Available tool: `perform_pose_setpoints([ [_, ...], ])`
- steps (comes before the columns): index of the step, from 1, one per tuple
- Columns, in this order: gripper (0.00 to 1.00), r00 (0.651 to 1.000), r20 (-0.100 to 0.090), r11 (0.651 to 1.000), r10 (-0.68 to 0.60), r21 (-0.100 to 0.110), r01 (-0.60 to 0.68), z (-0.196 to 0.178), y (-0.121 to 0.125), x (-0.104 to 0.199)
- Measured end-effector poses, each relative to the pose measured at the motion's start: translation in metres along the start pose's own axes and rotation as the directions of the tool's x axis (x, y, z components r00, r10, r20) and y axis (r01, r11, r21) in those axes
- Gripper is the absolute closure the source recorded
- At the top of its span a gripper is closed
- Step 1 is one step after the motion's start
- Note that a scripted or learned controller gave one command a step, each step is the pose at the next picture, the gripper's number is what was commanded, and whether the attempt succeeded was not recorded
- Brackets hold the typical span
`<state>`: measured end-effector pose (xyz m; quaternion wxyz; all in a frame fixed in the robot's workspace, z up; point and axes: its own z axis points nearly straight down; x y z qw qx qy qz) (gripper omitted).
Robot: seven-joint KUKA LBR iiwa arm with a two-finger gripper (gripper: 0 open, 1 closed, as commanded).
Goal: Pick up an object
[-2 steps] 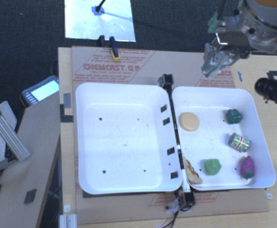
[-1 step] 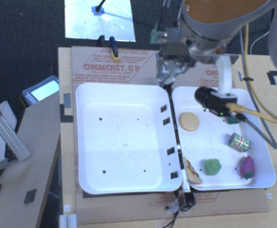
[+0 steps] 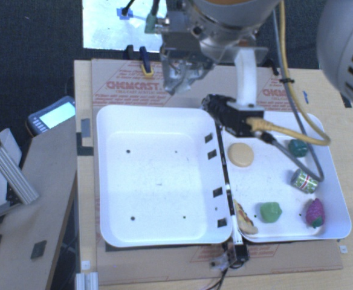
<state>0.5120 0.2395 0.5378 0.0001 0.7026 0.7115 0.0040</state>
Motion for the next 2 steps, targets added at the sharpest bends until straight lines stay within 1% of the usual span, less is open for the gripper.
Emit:
perform_pose_setpoints([
  [2,1.0,1.0,0.001,1.0,0.005,0.0,-0.005,-0.02,0.002,-0.004],
])
